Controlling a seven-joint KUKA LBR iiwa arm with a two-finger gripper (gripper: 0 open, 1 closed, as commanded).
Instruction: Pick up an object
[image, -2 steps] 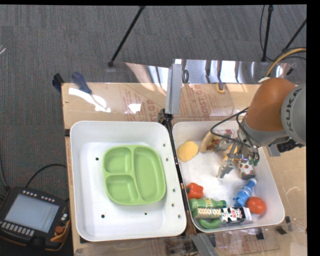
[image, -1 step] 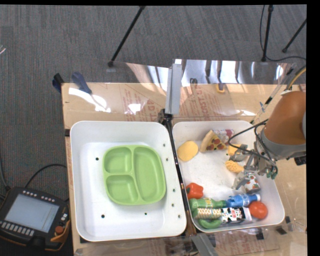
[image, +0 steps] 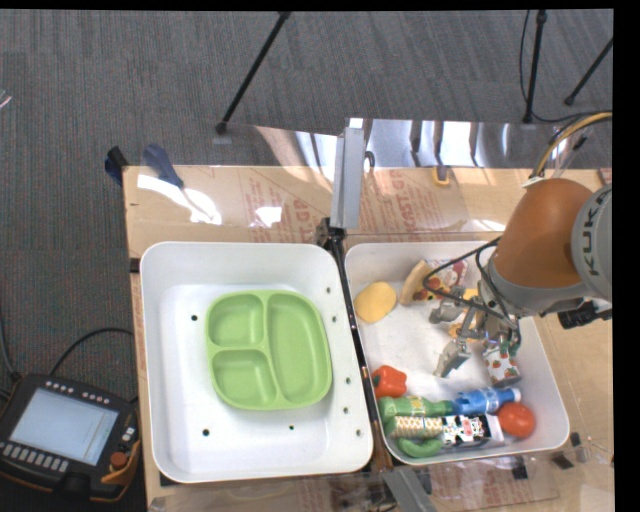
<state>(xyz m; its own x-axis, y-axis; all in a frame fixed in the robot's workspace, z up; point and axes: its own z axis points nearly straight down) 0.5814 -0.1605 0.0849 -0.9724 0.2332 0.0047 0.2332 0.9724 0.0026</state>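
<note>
Nearest us, along the right bin's near wall, we are seeing the black-and-white tube lying crosswise just below our gripper, whose jaws are hanging spread and holding nothing.

One fixed camera high above the bench, angled down on both white bins, at moderate distance.
</note>
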